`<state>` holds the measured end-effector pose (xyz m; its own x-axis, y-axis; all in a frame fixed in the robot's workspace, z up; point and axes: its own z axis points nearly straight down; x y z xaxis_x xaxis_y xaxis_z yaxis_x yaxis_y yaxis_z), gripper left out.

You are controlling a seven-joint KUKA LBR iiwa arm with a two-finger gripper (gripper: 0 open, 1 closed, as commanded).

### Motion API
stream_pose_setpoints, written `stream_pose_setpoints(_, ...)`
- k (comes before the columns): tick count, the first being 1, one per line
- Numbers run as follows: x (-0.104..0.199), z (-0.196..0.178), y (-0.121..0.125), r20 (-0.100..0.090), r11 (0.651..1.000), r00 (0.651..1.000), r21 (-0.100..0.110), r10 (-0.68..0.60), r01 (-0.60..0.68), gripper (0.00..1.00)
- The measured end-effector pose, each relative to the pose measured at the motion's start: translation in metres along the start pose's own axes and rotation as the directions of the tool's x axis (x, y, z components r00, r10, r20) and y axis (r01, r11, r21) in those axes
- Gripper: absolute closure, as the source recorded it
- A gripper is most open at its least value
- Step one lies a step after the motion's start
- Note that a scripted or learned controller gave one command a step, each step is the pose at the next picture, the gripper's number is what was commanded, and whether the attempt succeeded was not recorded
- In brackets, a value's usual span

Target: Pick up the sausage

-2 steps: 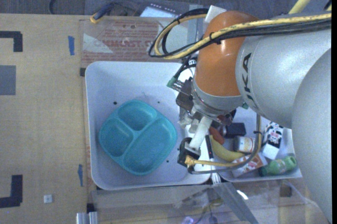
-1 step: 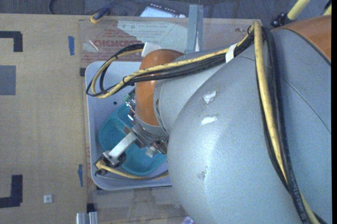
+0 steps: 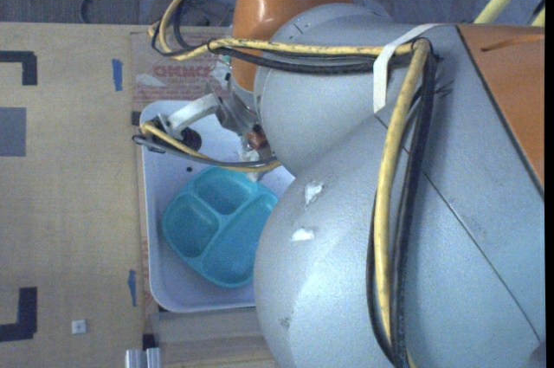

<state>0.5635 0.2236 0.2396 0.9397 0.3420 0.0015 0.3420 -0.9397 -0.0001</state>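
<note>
Grey arm [image 3: 407, 210] looms closest, its bulk covering most of the white bin [image 3: 154, 210].
Beside it in that bin lies a teal divided tray [image 3: 216, 223]; the gripper, above the tray, sits under cables and wrist, so apart or together I cannot tell. No sausage visible (probably under the arm). I'd guess it light, soft, slippery: pinch mid-length, across its width.

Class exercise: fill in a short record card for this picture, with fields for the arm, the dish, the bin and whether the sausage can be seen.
arm: grey arm with orange band, reaching over the bin
dish: blue divided plate, partly under the arm
bin: white bin holding the plate
sausage: hidden or too unclear to tell
cables: yellow cable along the arm
</note>
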Motion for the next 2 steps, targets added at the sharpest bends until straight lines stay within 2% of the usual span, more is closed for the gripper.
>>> stream_pose_setpoints(1,0.035,0.072,0.013,0.000,0.989,0.989,0.000,0.150,-0.150,1.00)
stream_pose_setpoints(2,0.027,0.121,0.020,0.003,0.989,0.989,0.001,0.150,-0.150,1.00)
